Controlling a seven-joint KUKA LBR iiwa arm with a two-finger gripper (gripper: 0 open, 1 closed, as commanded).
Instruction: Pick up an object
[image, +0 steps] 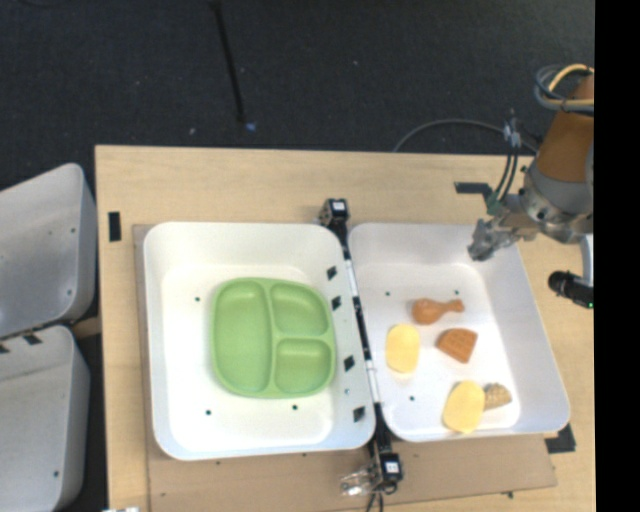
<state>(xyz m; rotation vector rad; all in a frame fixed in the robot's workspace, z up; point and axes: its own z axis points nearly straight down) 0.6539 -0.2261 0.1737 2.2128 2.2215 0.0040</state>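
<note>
The right white bin (420, 255) holds several toy foods: a brown drumstick (436, 310), an orange wedge (457, 345), a pale yellow piece (402, 349), a yellow rounded piece (463, 407) and a small tan piece (497, 396) beside it. My gripper (485, 242) hangs over the bin's far right corner, well apart from all the items, with nothing seen between its fingers. The arm with its orange band (568, 148) reaches in from the right.
The left white bin (175, 260) holds a green divided plate (272, 336). Black clips (333, 211) sit along the seam between the bins. Cables loop behind the arm. The wooden bench (250, 180) surrounds both bins.
</note>
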